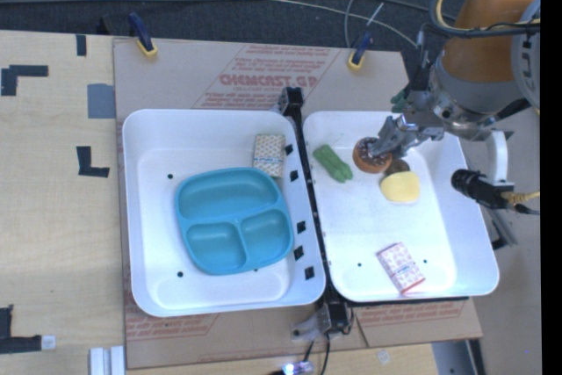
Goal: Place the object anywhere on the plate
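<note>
The grey arm's pincer (383, 147) hangs over a round brown disc-shaped object (367, 156) in the right shallow white bin (457, 277); whether it grips, I cannot tell. The blue three-compartment plastic plate (234, 219) lies in the left white bin (145, 189).

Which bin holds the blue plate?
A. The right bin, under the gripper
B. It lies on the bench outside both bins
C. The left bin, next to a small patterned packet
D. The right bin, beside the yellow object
C: the blue plate lies in the left bin, with the small patterned packet at its upper edge.
</note>
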Robot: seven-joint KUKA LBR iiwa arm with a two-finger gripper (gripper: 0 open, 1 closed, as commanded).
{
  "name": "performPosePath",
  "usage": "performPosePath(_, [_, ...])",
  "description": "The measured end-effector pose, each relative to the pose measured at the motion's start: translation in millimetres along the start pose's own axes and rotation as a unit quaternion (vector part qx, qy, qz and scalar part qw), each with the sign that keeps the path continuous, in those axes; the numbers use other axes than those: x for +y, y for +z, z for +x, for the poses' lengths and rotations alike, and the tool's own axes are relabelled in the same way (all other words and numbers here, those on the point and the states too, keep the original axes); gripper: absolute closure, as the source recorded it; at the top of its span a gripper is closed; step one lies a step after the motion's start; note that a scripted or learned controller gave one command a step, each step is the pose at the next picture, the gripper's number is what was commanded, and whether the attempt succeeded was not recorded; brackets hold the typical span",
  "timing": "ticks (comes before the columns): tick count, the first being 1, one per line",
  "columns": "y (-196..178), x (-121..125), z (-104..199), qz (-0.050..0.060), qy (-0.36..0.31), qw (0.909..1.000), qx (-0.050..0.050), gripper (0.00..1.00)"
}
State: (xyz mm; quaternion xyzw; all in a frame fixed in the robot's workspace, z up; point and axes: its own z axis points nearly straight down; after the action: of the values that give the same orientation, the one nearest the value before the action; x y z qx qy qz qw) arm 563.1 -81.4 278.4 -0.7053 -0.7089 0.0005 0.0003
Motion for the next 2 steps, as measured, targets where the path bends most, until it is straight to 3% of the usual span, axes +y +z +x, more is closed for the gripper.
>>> performPosePath(2, [13, 26, 108, 0.000, -0.001, 1.0000, 0.000, 1.00])
